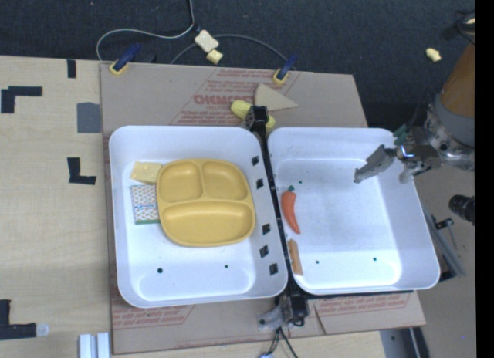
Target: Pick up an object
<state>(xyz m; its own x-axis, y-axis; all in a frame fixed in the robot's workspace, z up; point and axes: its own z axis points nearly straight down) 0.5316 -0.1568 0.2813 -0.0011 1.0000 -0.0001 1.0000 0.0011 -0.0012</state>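
Note:
An orange toy carrot (289,211) lies in the right bin (386,275), close to its left wall. A small brown stick-shaped piece (294,257) rests just below it against the same wall. My gripper (382,175) hangs over the upper right part of this bin, well right of the carrot. It is open, and I see nothing between its fingers. In the left bin (193,291) a yellow divided plate (206,200) lies in the middle, with a pale yellow block (145,172) and a small patterned box (143,203) at its left edge.
The bins stand on a cardboard sheet (224,94) held by blue-and-yellow clamps (123,59) at the back. A yellow item (242,107) and a tan wedge (274,98) sit behind the bins, and cables (189,9) run across the dark floor.

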